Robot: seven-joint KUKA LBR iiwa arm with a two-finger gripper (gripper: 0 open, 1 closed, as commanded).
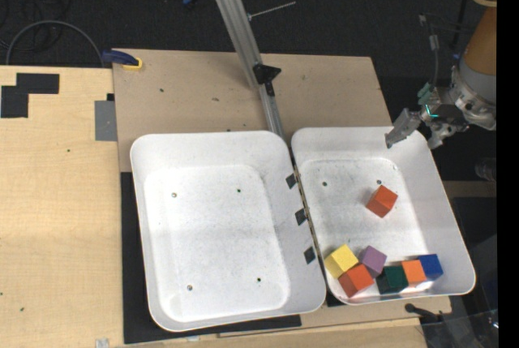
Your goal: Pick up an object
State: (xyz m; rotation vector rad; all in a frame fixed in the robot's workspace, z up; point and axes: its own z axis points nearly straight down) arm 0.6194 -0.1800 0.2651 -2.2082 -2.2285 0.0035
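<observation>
Arm enters from the right, orange band above the wrist. Gripper (422, 130) hangs over the far right corner of the right bin (357, 145), above its rim. Jaws spread apart, nothing between them; one finger (401, 130) points down-left toward the bin floor.

Red block (381, 200): alone on the bin floor, below and slightly left of the jaws, well apart from them, tilted on an edge or corner — can't tell which.

Cluster of blocks in the bin's near corner, far below the jaws: yellow block (341, 259), purple block (373, 259), second red block (356, 280), green block (392, 279), orange block (414, 270), blue block (431, 265). They sit touching or just beside one another along the near wall.

Left bin (162, 152): well left of the jaws, edge to edge with the right bin. Both rest on the table (195, 95). A metal rail (239, 22) slants up from between the bins, left of the jaws.
</observation>
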